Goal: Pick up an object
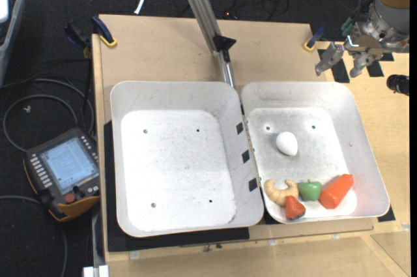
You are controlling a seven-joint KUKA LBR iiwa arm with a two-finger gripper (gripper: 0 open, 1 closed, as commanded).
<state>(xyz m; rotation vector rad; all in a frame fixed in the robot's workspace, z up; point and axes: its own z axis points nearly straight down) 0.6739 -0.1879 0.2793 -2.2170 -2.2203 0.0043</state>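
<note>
- We see the arm's two-finger pincer (346, 59) at the upper right, above the bare wooden table (169, 51) and beyond the far rim of the right-hand shallow white bin (365, 139); its 2 fingers stand spread apart with nothing between them.
- The candidates all lie in that bin: a white egg-shaped object (287, 143) alone near the middle, and, along the near edge, a beige curved piece (279, 190), a small red piece (294, 206), a green pepper-shaped piece (311, 189) and an orange carrot-shaped piece (336, 191).
- The left-hand shallow white bin (124, 139) holds nothing we would aim for.
- We judge the egg the safest target, but its rounded surface could squirt out of closing fingers.
- The 4 pieces at the near edge touch or nearly touch, so a finger could land on a neighbour and close on nothing.
- They also sit against the sloping wall, where a descending finger could strike the rim.
</note>
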